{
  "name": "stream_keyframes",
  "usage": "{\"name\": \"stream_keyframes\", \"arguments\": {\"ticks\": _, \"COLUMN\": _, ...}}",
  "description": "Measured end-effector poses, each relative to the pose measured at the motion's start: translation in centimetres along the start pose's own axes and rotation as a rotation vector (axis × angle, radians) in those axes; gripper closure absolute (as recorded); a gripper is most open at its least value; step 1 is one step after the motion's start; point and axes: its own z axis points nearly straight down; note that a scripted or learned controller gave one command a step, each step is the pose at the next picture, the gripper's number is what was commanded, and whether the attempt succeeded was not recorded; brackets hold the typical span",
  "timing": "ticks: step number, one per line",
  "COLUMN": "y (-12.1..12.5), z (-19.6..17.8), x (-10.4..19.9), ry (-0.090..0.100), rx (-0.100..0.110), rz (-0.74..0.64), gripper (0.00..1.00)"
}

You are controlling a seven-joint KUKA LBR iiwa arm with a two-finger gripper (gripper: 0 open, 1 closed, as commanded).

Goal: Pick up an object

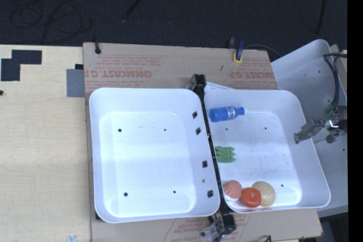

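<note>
The right bin holds several small objects. A blue bottle lies on its side near the bin's far left corner. A green ridged item rests by the left wall. At the near edge sit a pink-orange piece, a red round object and a beige round object, all touching. My gripper hangs over the bin's right rim, well away from every object, with nothing visibly in it. The arm's pale body rises behind it.
The left bin stands beside the right one, with a black divider with clips between them. Both bins rest on a cardboard sheet over a wooden bench. Cables run along the arm at the right edge.
</note>
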Motion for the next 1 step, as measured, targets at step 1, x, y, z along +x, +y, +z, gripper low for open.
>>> {"name": "stream_keyframes", "arguments": {"ticks": 1, "y": 0.00, "z": 0.00, "x": 0.00, "ry": 0.000, "rx": 0.000, "rz": 0.000, "gripper": 0.00}}
